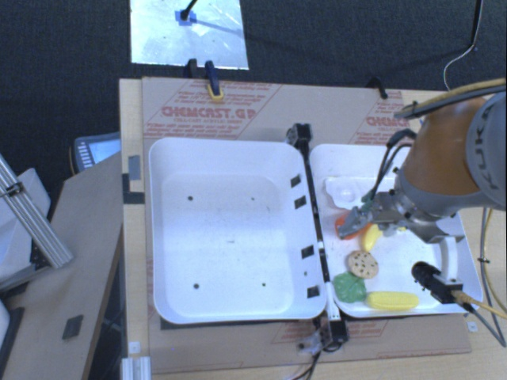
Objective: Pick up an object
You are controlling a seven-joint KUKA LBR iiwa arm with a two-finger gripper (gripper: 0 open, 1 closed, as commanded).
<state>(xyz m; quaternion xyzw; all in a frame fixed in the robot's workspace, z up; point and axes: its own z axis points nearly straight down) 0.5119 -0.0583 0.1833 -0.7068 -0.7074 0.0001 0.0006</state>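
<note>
My gripper [366, 217] hangs low over the middle of the right bin [333, 158], reaching in from the right. A red object [345, 226] lies right at its tip, and a small orange-yellow piece [369, 237] sits just below it. Whether either one is between the fingers is hidden by the wrist. Nearer the front of the bin lie a round speckled cookie [364, 265], a green lump [348, 287] and a long yellow object [391, 300]. A white object [344, 190] rests against the bin's floor behind the gripper.
The left bin [158, 212] stands beside the right one, with a black-clipped divider [310, 212] between them. Both rest on a cardboard sheet [238, 109]. A shiny plate [188, 22] lies beyond the bench.
</note>
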